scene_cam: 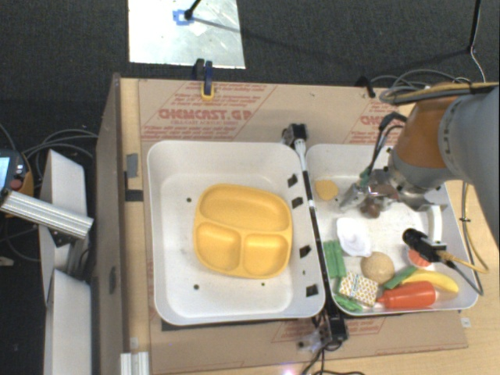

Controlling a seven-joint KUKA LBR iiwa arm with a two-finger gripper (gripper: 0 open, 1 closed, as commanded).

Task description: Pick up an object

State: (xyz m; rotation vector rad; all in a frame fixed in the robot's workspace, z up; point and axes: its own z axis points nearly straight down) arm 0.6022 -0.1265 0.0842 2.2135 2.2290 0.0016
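At the upper part of the shallow white bin on the view's right (457,307), a small dark brownish object (373,207) is seen directly at the two-finger gripper (364,197); whether it is held cannot be told, nor can it be told whether the gripper is wide or narrow. A tan round disc (326,188) lies just left of the gripper, near the bin's left wall. Below the gripper, a crumpled white lump (355,237) is shown, and below that a round brown potato-like ball (377,266). A flat green strip (334,259) lies along the left wall, with a checkered packet (358,289) near its lower end. Along the bin's near edge, a red elongated vegetable shape (408,295) and a yellow banana (439,282) are placed close together. The grey arm with an orange band (461,143) enters from the right. A yellow three-compartment plastic plate (241,230) rests centrally in the shallow white bin on the view's left (168,209).
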